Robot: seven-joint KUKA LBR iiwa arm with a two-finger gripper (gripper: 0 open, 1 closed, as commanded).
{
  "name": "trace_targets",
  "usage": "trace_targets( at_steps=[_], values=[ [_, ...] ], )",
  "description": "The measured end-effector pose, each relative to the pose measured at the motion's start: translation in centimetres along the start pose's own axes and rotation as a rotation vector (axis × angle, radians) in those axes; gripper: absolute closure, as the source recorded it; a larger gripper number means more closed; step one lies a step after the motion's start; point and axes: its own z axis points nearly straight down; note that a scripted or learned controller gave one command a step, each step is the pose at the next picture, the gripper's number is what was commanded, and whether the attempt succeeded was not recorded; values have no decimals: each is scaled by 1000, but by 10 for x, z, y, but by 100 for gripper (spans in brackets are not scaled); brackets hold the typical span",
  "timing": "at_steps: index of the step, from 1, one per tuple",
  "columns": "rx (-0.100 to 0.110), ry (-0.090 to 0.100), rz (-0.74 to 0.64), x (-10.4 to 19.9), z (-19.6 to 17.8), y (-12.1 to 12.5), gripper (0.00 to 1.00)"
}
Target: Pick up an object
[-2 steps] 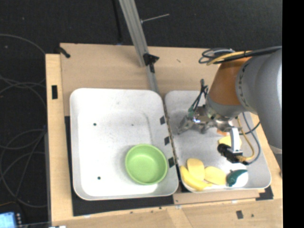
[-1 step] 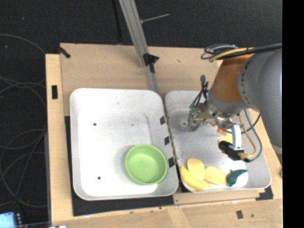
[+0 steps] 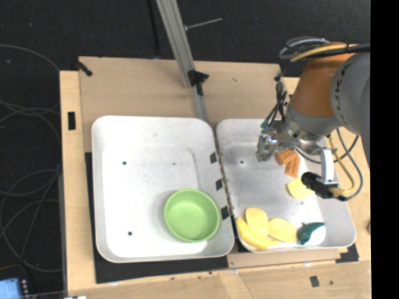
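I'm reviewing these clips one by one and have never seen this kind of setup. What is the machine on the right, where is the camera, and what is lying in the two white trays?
One fixed camera looks down at a slant on a wooden bench. The grey machine with the orange band is a robot arm reaching in from the right. Its two-finger gripper hangs over the right shallow white bin; I cannot tell whether it holds anything. That bin contains a small orange block, pale yellow pieces and a teal-and-white item. The left white bin contains a round green bowl.

Orange object [image 3: 288, 161], seemingly flat, right bin [image 3: 243, 136]
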Motion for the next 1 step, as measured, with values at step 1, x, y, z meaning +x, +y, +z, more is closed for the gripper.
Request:
trace_targets(
  at_steps=[1],
  values=[
    [6,0,-9,7,-47,7,100]
  ],
)
